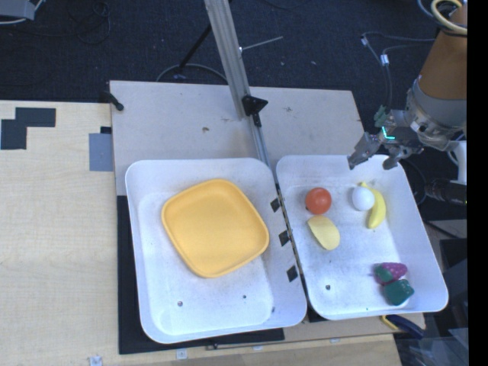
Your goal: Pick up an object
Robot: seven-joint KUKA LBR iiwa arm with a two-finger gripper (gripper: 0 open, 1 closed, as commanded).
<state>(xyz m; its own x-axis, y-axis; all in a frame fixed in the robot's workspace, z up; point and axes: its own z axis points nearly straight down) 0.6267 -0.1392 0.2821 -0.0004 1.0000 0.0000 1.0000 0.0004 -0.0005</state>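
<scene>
While you watch:
Gripper: fingers spread, nothing between them, above the right bin's far edge.
Nearest objects: your white egg touches a yellow banana, just nearer than the gripper.
Left of those: red tomato, pale yellow piece.
Near right corner: purple item, green item.
Left bin: yellow plate.

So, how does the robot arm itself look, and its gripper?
The arm is grey with a broad orange band above the wrist. Below it sits a grey metal wrist section. The gripper is dark, with two thin fingers and a small green light on its body. Thin cables hang near it.
</scene>
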